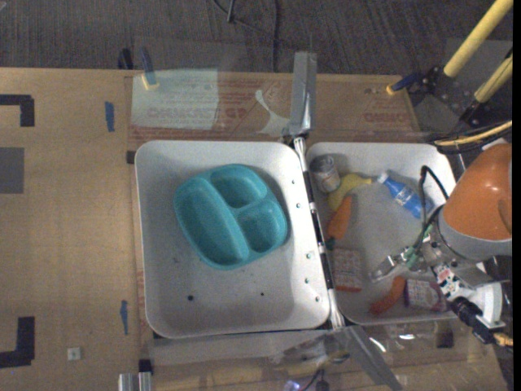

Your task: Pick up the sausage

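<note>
My arm: I am reaching in from the right edge of the frame, my orange band (487,198) sitting over the right rim of the right bin (366,150)
My gripper (392,264): I am hovering low in the lower middle of the right bin, metal fingers (383,269) pointing toward the left of the frame
My fingers: I am holding them slightly parted, and nothing is lying between them
Sausage (387,296): it is lying in the lower part of the right bin, a reddish-orange link tilted on a slant, just below my fingertips; I cannot tell whether I am touching it
Carrot (339,217): an orange stick is lying in the left part of the right bin, near the divider, above and left of my fingers
Can (324,171): a small grey tin is standing in the upper left corner of the right bin, just beside a yellow item (353,185)
Blue tube (402,192): it is lying slanted in the upper middle of the right bin
Small packet (348,269): a pale carton is lying left of my fingers, near the divider
Left bin (163,300): it is holding a teal divided plate (231,215) with three compartments, sitting in its upper middle, well apart from me
</note>
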Controlling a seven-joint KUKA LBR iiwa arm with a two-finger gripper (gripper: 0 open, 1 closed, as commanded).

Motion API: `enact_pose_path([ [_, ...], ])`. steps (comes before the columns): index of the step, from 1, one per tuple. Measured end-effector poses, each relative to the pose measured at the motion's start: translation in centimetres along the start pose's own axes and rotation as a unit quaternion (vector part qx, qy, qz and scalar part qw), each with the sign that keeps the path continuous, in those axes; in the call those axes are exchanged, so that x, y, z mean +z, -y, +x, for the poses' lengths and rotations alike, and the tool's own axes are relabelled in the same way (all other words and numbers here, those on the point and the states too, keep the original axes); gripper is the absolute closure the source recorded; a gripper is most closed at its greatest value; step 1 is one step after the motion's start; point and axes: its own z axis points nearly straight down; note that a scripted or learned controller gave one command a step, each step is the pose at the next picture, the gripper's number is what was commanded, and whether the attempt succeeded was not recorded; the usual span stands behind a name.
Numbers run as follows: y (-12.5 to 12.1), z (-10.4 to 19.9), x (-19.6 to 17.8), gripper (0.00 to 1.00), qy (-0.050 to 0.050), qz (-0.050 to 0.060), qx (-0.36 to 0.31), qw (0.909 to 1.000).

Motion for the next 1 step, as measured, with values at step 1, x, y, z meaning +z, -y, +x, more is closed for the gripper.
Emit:
enact_pose_path([
  [1,-0.12,-0.38,-0.96,1.0,0.004,-0.004,0.003,1.0],
])
